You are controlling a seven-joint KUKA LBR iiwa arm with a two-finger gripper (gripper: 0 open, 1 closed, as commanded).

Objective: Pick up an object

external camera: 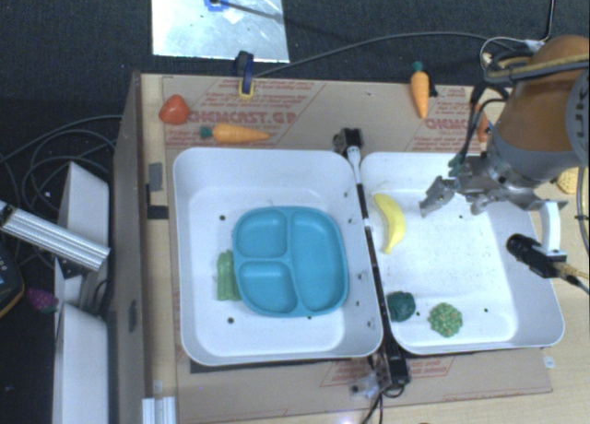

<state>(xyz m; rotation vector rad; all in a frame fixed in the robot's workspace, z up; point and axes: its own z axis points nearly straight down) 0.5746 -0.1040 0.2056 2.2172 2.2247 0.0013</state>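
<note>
Bench, viewed from above at a slant:

Left shallow white plastic bin [198, 182]: holds a light-blue plastic divided tray [289, 260] with three compartments, lying flat near the centre. A small pale-green block-shaped piece [226, 276] lies against the tray's left edge.

Right shallow white plastic bin [544, 316]: holds a yellow toy banana [391, 219] near its left wall, lying lengthwise and curved. A dark teal rounded lump [401, 306] sits near the front left corner. Just to its right, apart from it, lies a light-green knobbly round piece [446, 319].

Arm: grey with an orange section, reaching in from the right over the right bin's upper part. The two-finger gripper [457, 195] hangs above the bin floor, to the right of the banana and apart from it. Its fingers are spread, one pointing left towards the banana, the other lower right; nothing lies between them.

Cardboard sheet [304, 109] under and behind the bins: bears an orange toy carrot [236, 134] lying flat behind the left bin, an orange-red rounded toy [174, 110] at the far left corner, and a second orange carrot with a green top [420, 90] behind the right bin.

A black-and-white clamp [349, 143] sits at the back where the two bins meet.
</note>
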